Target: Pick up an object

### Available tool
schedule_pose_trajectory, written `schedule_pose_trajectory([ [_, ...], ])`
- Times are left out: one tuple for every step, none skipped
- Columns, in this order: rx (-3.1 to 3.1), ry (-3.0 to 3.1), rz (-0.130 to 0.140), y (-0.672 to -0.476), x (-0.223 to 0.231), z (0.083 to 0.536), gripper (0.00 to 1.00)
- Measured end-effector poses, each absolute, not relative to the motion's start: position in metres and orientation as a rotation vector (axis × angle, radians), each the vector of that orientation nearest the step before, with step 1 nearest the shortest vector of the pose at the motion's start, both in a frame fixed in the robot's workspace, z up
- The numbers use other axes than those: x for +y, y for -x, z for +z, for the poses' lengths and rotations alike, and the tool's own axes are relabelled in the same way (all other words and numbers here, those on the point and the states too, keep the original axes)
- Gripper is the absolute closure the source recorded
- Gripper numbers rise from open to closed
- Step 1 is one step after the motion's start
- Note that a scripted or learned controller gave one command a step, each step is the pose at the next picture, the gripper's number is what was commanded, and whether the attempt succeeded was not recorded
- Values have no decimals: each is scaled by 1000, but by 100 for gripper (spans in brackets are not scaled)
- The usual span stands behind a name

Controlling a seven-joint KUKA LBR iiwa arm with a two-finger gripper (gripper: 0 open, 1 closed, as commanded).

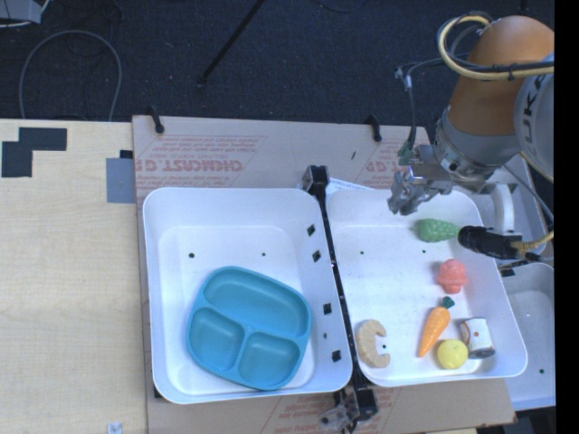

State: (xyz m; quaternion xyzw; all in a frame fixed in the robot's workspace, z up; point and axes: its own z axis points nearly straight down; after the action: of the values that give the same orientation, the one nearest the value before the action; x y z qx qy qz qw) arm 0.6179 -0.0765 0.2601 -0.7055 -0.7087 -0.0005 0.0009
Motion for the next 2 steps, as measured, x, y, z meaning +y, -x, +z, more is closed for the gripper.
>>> schedule_pose_trajectory([
  [-2224,2213,1,-620,-18,258,100],
  [-2225,2215,0,-629,34,257,100],
])
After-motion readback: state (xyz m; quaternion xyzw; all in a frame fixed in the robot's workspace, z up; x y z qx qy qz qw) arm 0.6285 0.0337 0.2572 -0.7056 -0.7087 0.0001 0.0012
